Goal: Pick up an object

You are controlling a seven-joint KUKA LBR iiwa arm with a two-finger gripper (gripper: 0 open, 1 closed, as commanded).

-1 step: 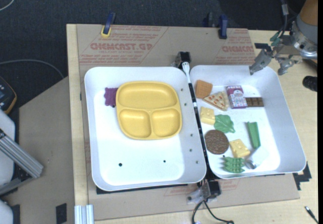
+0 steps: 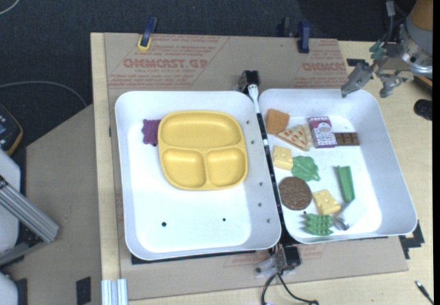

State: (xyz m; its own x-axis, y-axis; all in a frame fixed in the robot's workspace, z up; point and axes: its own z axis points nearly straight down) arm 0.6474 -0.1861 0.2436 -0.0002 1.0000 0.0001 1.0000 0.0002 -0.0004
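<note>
1. White right bin (image 2: pixel 385 128) holds toy food: a waffle piece (image 2: pixel 278 120), pizza slice (image 2: pixel 296 137), pink carton (image 2: pixel 320 131), chocolate bar (image 2: pixel 346 139), cheese cubes (image 2: pixel 282 157), brown cookie (image 2: pixel 295 193) and green vegetables (image 2: pixel 346 183).
2. The gripper (image 2: pixel 368 80) hovers over that bin's far right corner, jaws spread apart with nothing between them.
3. The pink carton and chocolate bar lie nearest, below and left of the jaws, well apart from them.
4. The left bin (image 2: pixel 134 180) carries a yellow divided tray (image 2: pixel 203 149) on the bench (image 2: pixel 103 77).

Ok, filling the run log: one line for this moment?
hand: open, above right bin's top-right corner | held: nothing | toy food in right bin | yellow tray in left bin
</note>
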